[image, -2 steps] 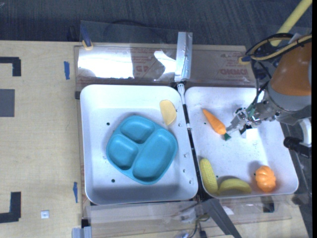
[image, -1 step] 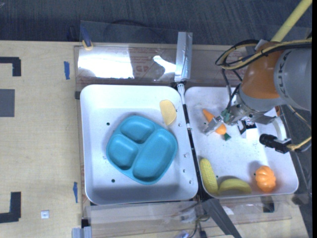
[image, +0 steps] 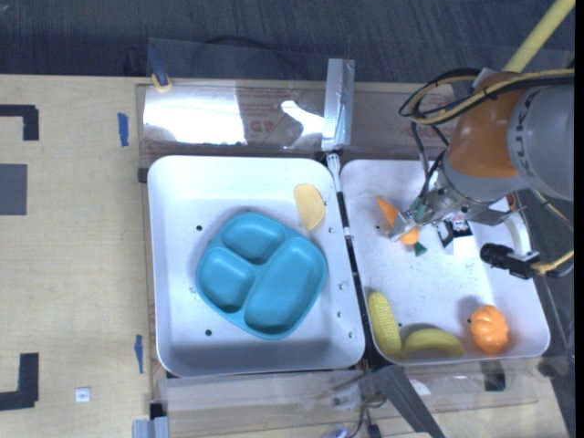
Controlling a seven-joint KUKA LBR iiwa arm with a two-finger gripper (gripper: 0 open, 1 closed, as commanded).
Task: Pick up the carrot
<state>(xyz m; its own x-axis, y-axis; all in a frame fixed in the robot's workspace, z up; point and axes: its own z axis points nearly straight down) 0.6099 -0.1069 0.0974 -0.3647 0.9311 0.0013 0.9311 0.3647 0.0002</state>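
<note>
The carrot (image: 390, 212) lies in the right bin (image: 529, 336), near its upper left corner, with a second orange piece (image: 411, 236) just below it. The gripper (image: 422, 215) hangs just beside the carrot; whether its jaws are apart or together cannot be told. Along that bin's lower edge lie a corn cob (image: 383, 323), a banana (image: 432, 340) and a small pumpkin (image: 489, 328). The left bin (image: 173, 272) holds a blue divided tray (image: 262, 273) and a yellow chip (image: 310, 206).

The small orange carrot (image: 391, 212) lies tilted in the right bin's upper left part.
</note>
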